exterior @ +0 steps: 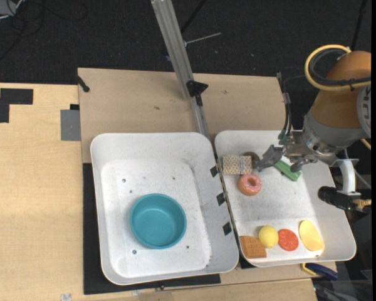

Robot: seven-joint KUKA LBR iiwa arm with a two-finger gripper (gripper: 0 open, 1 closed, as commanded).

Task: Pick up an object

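My gripper (279, 165) hangs over the upper part of the right bin (338, 246), its fingers spread open. A small green object (292, 172) lies just under its right finger; it is not gripped. A tan waffle-like block (236, 164) sits to the left of the gripper, with a pink donut (250, 184) below it. Along the bin's near edge lie an orange cracker (253, 248), a yellow lemon (268, 236), a red tomato (288, 240) and a yellow oval piece (311, 235).
The left bin (113, 149) holds a teal bowl (158, 221). A slanted metal rail (178, 49) runs down to the gap between the bins. The arm's orange band (341, 86) and grey wrist stand over the right bin's upper right corner.
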